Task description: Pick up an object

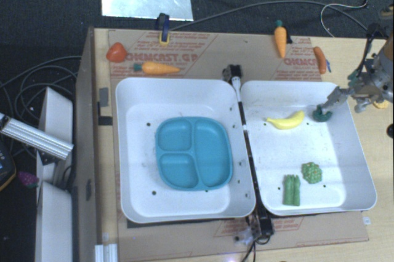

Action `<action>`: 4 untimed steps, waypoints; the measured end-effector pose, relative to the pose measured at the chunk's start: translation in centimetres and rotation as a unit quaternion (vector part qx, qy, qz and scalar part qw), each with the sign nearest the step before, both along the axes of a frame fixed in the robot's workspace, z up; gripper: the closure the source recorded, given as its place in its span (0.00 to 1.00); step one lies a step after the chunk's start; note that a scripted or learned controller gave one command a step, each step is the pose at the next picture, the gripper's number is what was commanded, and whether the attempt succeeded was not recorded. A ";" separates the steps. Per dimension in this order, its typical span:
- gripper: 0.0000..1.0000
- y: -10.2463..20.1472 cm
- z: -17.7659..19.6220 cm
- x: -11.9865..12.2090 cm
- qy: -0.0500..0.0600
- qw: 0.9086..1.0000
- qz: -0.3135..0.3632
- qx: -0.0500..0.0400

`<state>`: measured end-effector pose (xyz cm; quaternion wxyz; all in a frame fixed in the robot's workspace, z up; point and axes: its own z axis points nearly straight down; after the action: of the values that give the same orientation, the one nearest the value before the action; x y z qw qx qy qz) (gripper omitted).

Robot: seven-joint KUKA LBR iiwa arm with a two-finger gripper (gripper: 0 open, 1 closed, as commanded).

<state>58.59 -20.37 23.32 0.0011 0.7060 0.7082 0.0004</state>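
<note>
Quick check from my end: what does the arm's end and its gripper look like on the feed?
At the right edge, the wrist is a cluster of grey metal with teal-green parts and thin dark cables running up. A slim grey finger slants down-left, ending in the dark teal-green gripper tip. No markings are legible.

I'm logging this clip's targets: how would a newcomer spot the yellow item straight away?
Start at the right bin of the two white ones. In its upper half lies the banana, just left of the gripper reaching in from the right. It is the one yellow, curved thing there; the broccoli and asparagus nearer the front edge are green.
</note>
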 end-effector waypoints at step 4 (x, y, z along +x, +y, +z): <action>1.00 2.1 -11.6 7.2 -0.011 1.000 0.002 -0.007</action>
<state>65.82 -18.27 11.74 0.0136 0.7044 0.7096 0.0033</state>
